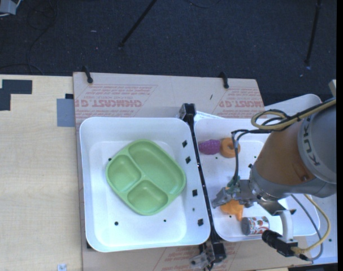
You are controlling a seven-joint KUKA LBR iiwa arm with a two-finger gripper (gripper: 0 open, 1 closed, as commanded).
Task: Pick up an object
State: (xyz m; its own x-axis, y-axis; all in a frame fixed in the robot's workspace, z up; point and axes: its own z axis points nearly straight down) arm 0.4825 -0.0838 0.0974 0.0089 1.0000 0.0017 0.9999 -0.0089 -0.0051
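Dark carpeted floor with cables lies beyond the far edge of the bench (35, 168), whose pale wood-grain top carries a sheet of printed brown cardboard (160, 97) under two shallow white bins set side by side. Left white bin (98, 230): a light-green plastic plate with three compartments (146, 176) lies flat near the bin's centre, turned at a slant to the bin walls. Right white bin (222, 230): a purple knobbly toy (209, 147) rests near the far-left corner, touching or just beside a small orange ring-shaped object (229, 148) — contact between the two cannot be resolved. Toward the near edge lie a small orange block-like object (234, 208) and, just beside it on the right, a small cylindrical container with a red-and-white label (255, 225), lying on its side. Grey arm with an orange band (287, 160) reaches over the right bin from the right edge; its two-finger gripper (226, 196) is low over the near-left part of that bin, just beside the orange block. Whether the jaws are open, closed or gripping anything cannot be told.
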